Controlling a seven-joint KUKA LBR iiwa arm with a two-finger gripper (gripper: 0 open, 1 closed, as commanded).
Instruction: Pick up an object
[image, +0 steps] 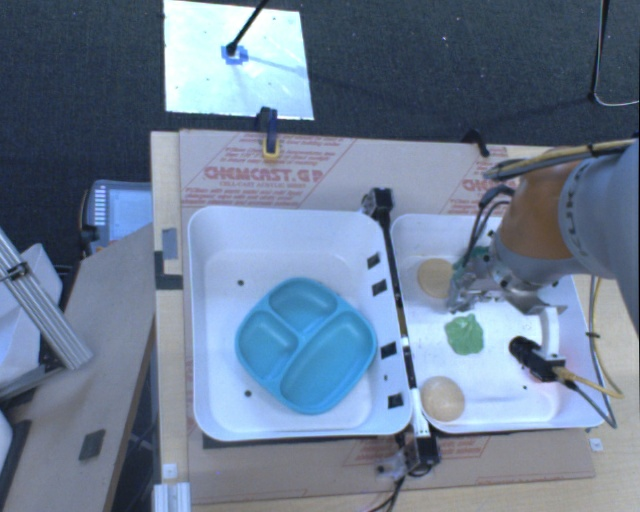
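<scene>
- Camera view, nearest things first: a pale tan, rounded, bun-like object (441, 397) lies in the near-left corner of the right shallow white bin (500, 408), close to the dividing wall and well apart from the hand.
- Across that wall, a light blue plastic plate with three compartments (305, 345) lies flat in the left shallow white bin (220, 260). It is broad and low, so I judge it a poor target for a two-finger hand.
- A little farther back, a small crumpled green object (464, 334), soft-looking, sits near the middle of the right bin. It is the thing closest to the hand and, in my judgement, the likeliest one to be picked.
- The hand (462, 298) hangs just beyond the green object's far edge, between it and the next thing back. I cannot tell whether it is open or closed, and nothing shows in its hold.
- To do the grasp well, the hand should shift slightly toward the near side until it is centred over the green object. It should then come straight down, close across the narrower width, and lift only once the grip is firm.
- A flat, round tan disc (434, 277) lies just past the hand, toward the dividing wall. The descent should stay clear of it so it is not nudged or caught as well.
- Behind that, the grey arm (595, 215) reaches in from the right over the bin's far-right part. Its orange band (535, 215) sits above the wrist, and the wrist is bent downward and leftward into the bin.
- The bench (300, 170) runs on beyond both bins.
</scene>
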